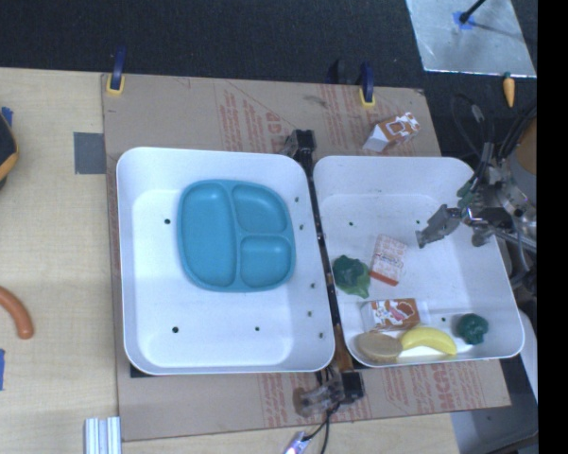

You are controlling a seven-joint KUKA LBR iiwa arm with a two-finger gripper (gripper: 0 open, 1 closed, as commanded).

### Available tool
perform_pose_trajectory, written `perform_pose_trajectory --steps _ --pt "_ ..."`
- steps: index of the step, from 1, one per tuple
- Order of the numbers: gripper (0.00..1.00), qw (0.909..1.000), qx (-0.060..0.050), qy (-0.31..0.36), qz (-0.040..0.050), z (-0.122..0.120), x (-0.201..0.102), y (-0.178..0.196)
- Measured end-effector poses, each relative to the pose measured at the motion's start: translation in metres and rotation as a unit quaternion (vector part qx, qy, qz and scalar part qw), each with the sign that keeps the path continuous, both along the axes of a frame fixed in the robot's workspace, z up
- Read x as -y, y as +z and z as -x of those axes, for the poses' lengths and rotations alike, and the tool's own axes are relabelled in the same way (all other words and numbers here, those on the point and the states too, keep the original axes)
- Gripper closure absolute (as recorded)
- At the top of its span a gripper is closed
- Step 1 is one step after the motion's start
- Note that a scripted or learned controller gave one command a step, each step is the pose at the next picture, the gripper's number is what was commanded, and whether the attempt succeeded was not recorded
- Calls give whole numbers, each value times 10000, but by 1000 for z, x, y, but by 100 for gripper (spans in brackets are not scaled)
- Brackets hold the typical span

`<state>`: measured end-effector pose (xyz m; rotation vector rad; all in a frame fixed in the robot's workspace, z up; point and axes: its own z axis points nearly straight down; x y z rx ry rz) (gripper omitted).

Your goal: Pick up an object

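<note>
The gripper [438,227] hangs over the right bin [359,173], near that bin's three o'clock rim, its dark tip pointing toward nine o'clock. Nothing shows between its fingers, and whether they are spread or pressed together cannot be told from this slanted view.

The things that could be picked up lie in the lower half of the right bin. Nearest the gripper is a small white and red packet [388,258], at about eight o'clock from the tip and apart from it. Just beside the packet, at its nine o'clock, sits a dark green broccoli piece [351,274]. Farther toward six o'clock lies a small carton [390,313] with a brown and white print, and below it, touching or nearly so, a yellow banana [427,341] with a tan oval piece [376,347] at its nine o'clock end. A second dark green lump [471,326] rests near the bin's five o'clock corner, at roughly five o'clock from the gripper and well apart from it.

The left bin [137,253] bears a blue divided plate [235,235] in its upper middle. Outside the bins, another small carton [392,131] lies on the cardboard at twelve o'clock of the right bin, and an orange sausage [10,310] lies on the wooden bench at the far nine o'clock side.
</note>
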<state>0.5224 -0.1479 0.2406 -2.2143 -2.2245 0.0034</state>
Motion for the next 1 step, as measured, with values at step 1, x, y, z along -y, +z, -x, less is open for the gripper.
perform_pose_trajectory --steps 1 --pt "0 10000 0 4 8 -27 -44 -110"
